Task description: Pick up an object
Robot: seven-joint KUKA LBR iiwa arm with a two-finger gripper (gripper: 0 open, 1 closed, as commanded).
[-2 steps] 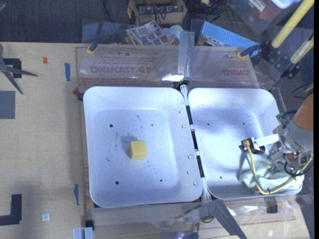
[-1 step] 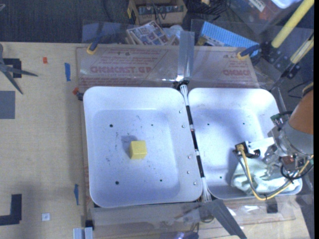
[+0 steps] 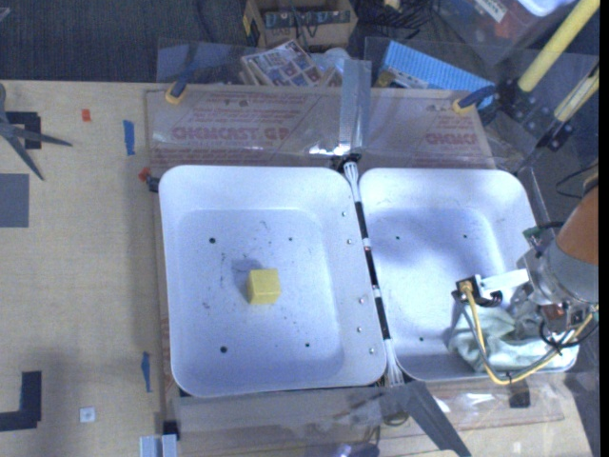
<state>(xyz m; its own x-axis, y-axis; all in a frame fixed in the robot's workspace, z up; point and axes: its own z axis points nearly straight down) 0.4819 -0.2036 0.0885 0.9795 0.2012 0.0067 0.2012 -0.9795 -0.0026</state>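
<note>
In the right bin point(image 3: 442, 198), we should centre the tool point(image 3: 521, 324), its grip unreadable, over the cloth point(image 3: 490, 348) before lifting.

We see two shallow white bins, left point(image 3: 190, 208) and right point(image 3: 428, 193), side by side on a wooden bench point(image 3: 76, 255); blue tape strips point(image 3: 128, 137) mark the bench, and a clear plastic sheet point(image 3: 247, 127) lies behind the bins
</note>
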